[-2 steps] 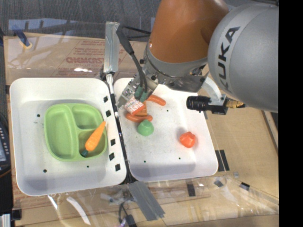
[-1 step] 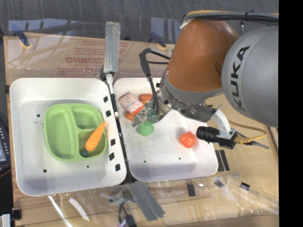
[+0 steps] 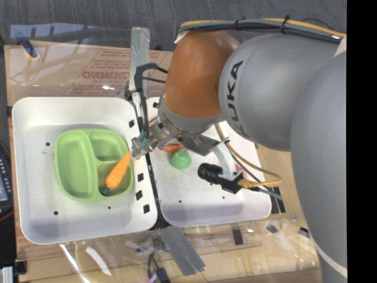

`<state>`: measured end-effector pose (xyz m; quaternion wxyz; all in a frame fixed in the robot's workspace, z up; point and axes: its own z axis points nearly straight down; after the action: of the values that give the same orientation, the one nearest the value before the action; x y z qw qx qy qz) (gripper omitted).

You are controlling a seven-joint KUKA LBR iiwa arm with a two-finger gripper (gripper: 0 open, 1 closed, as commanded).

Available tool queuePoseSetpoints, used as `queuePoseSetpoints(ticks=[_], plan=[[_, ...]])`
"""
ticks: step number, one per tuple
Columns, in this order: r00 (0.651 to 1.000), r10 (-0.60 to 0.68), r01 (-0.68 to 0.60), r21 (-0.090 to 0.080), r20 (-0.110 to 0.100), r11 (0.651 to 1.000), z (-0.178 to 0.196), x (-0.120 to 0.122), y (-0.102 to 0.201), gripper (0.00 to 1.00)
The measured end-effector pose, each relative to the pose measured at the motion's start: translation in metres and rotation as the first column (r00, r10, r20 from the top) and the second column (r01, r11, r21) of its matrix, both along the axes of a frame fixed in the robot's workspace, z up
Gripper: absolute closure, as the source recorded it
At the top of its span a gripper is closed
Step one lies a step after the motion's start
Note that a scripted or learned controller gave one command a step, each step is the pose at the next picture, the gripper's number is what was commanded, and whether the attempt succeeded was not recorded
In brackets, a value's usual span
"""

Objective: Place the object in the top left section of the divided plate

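In the camera view, you had the toy carrot point(image 3: 119, 168) lying in the green divided plate point(image 3: 69, 158), which sat in the left bin point(image 3: 35, 122). The carrot lay at a slant over the lower compartment on the plate's right side. Its dark green end was down near the plate's rim, and its orange tip pointed up toward the wall between the two bins. The claw point(image 3: 141, 142) was just over that wall, very close to the orange tip. The big wrist hid it from above, so I could not tell how far it was open, or whether it touched the carrot at all.

The carrot looked like a light, stiff toy with a smooth, tapered body. I judged that it would slip out if you took it at the thin tip. A hold across the thick middle, square to its length, would be safer.

In the right bin point(image 3: 200, 205), a small round green thing point(image 3: 181, 160) and an orange piece point(image 3: 171, 148) lay just beside each other, under the wrist and apart from the carrot.
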<state>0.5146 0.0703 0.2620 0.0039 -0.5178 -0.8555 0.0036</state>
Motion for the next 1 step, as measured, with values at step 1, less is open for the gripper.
queuePoseSetpoints(ticks=[1], plan=[[0.996, 0.093, -0.093, 0.000, 0.005, 0.996, 0.0446, 0.0190, 0.0693, 1.00]])
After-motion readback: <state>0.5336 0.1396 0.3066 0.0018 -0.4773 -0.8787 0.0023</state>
